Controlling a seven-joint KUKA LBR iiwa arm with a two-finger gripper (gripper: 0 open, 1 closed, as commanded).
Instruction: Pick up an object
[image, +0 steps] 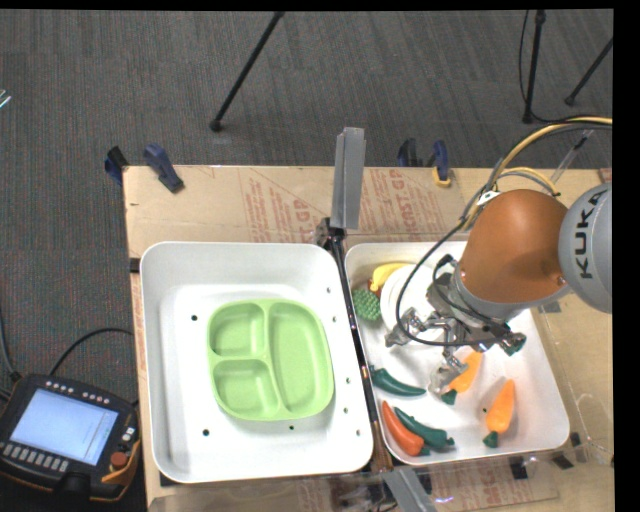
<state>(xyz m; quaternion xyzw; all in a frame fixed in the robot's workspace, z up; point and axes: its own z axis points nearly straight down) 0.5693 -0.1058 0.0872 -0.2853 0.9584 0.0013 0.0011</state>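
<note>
Gripper (452, 372) low in right bin (556, 398), over orange carrot (463, 376) near bin centre. Finger state: cannot tell. Green divided plate (270, 360) centred in left bin (170, 300).

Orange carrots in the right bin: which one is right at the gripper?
The left carrot, lying directly under the gripper. The other carrot lies apart, further right near the bin's wall.

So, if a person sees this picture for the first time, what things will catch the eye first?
Probably the grey arm with the big orange band, reaching in from the right over the right white bin, with its gripper low among the toy vegetables. Next, the light green divided plastic plate lying in the left white bin. Then the orange toy carrot near the right bin's front corner.
</note>
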